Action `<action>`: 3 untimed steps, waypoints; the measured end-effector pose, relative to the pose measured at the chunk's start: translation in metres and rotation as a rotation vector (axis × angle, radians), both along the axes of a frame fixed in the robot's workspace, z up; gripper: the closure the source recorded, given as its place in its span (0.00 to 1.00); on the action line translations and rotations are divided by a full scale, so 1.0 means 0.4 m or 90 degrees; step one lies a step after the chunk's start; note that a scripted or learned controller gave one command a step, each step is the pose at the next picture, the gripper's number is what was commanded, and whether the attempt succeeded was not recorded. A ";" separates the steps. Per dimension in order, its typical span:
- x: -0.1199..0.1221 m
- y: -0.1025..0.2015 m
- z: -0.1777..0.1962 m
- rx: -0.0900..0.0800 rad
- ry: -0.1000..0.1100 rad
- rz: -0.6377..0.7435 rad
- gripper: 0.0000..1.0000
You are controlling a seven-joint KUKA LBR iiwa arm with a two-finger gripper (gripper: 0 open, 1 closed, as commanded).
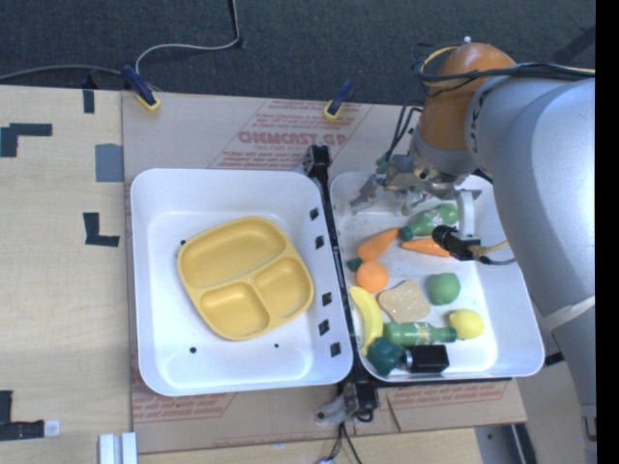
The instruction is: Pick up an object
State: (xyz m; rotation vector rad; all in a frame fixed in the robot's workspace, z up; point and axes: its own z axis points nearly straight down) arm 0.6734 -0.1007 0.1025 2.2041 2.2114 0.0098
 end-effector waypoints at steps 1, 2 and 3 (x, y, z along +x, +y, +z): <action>-0.069 -0.013 -0.042 0.005 0.011 -0.001 0.00; -0.131 -0.026 -0.041 0.005 0.010 -0.001 0.00; -0.130 -0.027 -0.017 0.004 0.010 -0.001 1.00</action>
